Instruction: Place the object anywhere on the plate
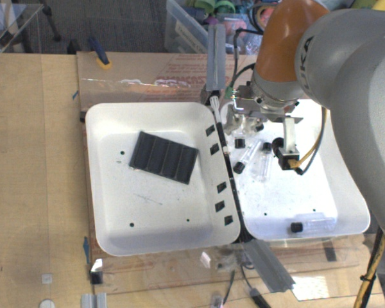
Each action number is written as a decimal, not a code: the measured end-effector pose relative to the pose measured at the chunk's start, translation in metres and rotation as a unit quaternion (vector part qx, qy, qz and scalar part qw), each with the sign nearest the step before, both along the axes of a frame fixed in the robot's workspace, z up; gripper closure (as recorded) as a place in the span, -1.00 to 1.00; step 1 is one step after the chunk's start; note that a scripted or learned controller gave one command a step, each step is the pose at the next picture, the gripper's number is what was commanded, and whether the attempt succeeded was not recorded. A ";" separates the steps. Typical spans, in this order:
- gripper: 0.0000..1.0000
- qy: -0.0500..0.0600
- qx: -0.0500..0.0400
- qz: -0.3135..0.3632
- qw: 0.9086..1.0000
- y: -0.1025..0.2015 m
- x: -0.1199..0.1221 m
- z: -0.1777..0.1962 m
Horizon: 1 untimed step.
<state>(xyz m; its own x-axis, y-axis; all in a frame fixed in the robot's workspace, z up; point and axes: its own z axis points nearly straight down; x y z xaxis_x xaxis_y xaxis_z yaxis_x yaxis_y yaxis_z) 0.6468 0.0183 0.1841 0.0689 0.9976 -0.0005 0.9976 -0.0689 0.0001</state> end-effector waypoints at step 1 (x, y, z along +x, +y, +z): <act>1.00 0.000 0.000 -0.021 1.000 -0.007 0.013 0.000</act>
